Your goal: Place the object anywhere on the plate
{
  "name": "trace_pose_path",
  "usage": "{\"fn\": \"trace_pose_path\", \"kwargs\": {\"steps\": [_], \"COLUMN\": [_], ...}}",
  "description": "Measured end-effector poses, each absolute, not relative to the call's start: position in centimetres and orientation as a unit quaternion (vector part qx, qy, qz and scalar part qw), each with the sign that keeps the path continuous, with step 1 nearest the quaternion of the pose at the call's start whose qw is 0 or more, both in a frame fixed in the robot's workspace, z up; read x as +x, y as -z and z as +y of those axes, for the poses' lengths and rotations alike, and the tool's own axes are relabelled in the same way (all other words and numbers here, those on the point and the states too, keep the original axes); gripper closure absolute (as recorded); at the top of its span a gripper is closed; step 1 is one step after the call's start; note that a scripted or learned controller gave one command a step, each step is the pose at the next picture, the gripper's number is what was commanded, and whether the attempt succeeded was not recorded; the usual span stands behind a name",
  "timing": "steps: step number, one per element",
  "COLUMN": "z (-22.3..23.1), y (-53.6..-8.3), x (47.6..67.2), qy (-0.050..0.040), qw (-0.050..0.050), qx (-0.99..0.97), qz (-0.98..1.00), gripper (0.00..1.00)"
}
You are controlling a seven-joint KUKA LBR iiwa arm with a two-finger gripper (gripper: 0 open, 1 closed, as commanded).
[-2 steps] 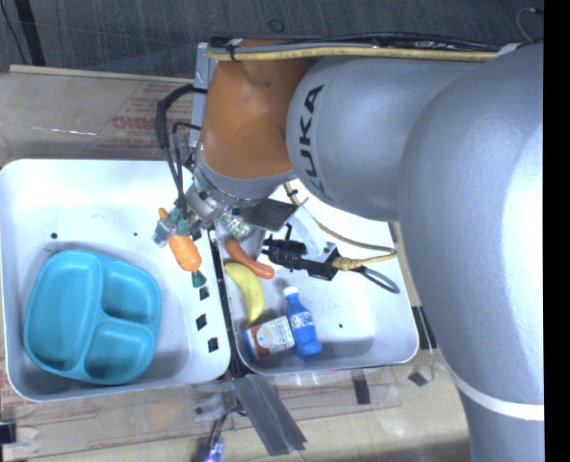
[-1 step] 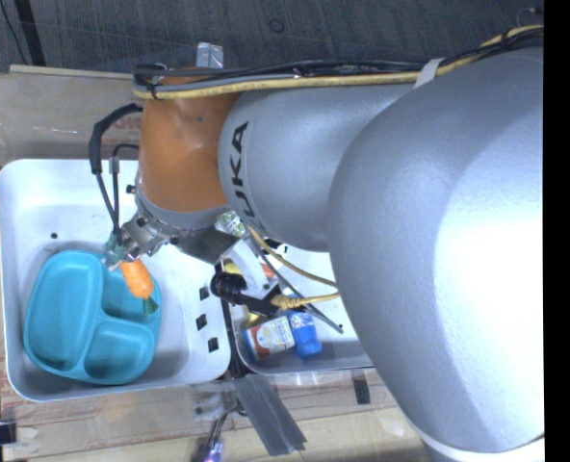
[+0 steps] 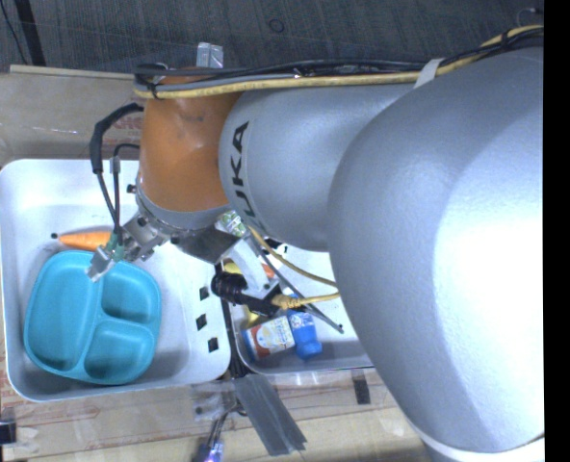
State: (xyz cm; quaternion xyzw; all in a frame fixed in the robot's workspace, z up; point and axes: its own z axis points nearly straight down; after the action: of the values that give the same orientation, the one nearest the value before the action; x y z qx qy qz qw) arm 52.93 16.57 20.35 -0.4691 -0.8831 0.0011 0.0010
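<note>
The gripper (image 3: 105,258) hangs at the upper rim of the blue divided plate (image 3: 92,323) in the left bin (image 3: 15,200); how its jaws stand I cannot tell. An orange carrot (image 3: 81,240) lies just beside it, off the plate.

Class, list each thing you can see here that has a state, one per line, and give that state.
Plate: lying flat in the left bin, right way up, compartments bare.
Carrot: lying on the bin floor beside the plate's far edge, not on the plate.
Gripper: low over the plate's far rim, next to the carrot.
Bottle: lying on its side in the right bin.
</note>
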Motion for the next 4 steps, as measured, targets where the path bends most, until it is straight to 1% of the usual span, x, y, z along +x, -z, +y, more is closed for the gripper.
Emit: {"fn": "trace_pose_path", "kwargs": {"steps": [1, 2, 3, 4], "z": [19.5, 20.0, 17.7, 20.2], "y": [-11.7, -9.2, -20.0, -10.1], "x": [47.5, 47.6, 47.6, 47.8], "qy": [-0.0025, -0.0009, -0.0011, 0.0009], "qw": [0.002, 0.001, 0.001, -0.002], "qx": [-0.476, -0.643, -0.705, -0.744], "qz": [-0.879, -0.766, -0.71, -0.668], "gripper": [0.0, 0.0, 0.0, 0.0]}}
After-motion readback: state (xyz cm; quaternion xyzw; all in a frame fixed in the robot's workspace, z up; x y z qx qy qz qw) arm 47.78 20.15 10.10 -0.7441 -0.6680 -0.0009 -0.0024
